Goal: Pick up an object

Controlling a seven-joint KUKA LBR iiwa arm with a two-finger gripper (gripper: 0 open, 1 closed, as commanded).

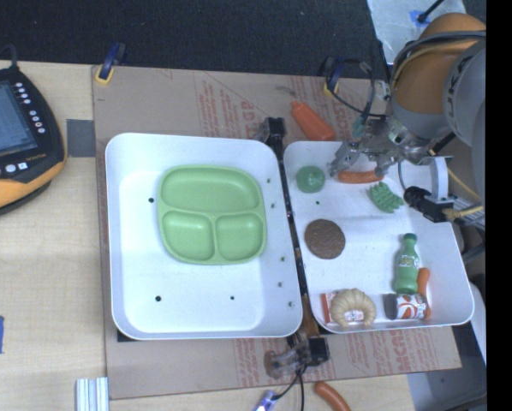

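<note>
Orange sausage just under end effector

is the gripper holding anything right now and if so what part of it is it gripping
It cannot be told. The gripper sits low in the right bin, right above an orange sausage-like piece, but no object shows clearly between its fingers.

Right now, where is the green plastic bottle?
The green plastic bottle lies in the right white bin, near its right wall, just above the small orange-and-white can and to the right of the round brown patty.
</note>
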